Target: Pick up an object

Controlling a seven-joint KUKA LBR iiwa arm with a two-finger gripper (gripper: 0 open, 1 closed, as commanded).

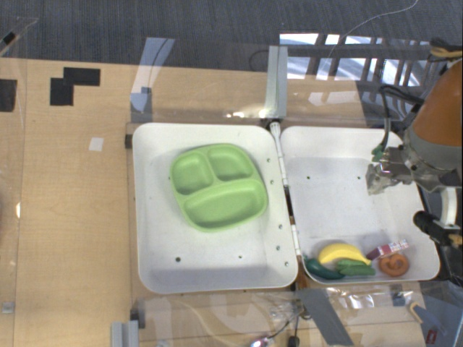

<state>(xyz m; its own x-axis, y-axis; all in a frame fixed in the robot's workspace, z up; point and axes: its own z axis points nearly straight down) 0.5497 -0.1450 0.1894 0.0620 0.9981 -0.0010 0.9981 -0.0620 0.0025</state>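
Along the front edge of the right bin [325,194] lie a yellow banana [343,253], a dark green vegetable [340,269], a brown doughnut-shaped piece [393,264] and a small red and white packet [387,249]. My gripper [378,178] hangs over the right side of that bin, well behind these items and apart from them. Nothing shows between its fingers.
A green divided plate [217,186] lies in the left bin [159,251]. A raised divider [286,194] separates the two bins. The arm's orange band [441,114] and grey body stand over the right bin's far right corner.
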